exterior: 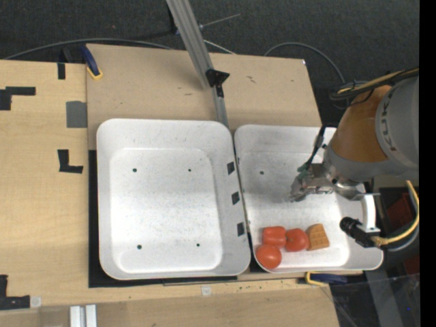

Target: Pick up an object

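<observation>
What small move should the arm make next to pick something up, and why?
Probably shift the tool toward the near edge of the right bin and lower it. The red pieces and the tan block lie clustered by that bin's front wall, while the tool hangs over bare floor farther back, apart from them.

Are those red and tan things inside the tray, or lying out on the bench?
Inside. The three red pieces and the tan one lie on the right tray's white floor, along its near rim.
</observation>
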You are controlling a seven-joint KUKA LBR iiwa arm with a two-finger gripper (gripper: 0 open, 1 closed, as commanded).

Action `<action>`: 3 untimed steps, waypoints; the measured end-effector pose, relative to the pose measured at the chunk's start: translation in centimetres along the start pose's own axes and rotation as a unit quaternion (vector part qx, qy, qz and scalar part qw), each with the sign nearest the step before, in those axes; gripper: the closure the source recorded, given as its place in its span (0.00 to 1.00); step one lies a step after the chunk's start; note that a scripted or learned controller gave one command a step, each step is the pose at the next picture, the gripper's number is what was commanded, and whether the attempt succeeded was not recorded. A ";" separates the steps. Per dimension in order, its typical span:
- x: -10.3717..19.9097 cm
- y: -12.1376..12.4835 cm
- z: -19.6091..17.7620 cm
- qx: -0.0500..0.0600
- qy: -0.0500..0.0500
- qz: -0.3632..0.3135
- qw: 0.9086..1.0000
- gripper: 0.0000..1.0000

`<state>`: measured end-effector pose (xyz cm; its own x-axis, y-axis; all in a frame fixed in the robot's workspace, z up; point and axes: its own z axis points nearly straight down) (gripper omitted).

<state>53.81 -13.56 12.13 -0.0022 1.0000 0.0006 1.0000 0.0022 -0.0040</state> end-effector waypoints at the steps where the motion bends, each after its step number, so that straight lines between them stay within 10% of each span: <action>1: 0.1 0.5 -4.3 -0.003 -0.001 0.000 1.000 1.00; 3: 0.0 -0.1 -15.1 -0.005 -0.001 0.000 1.000 1.00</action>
<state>53.76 -13.55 27.19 -0.0017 1.0000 -0.0019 1.0000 0.0017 0.0062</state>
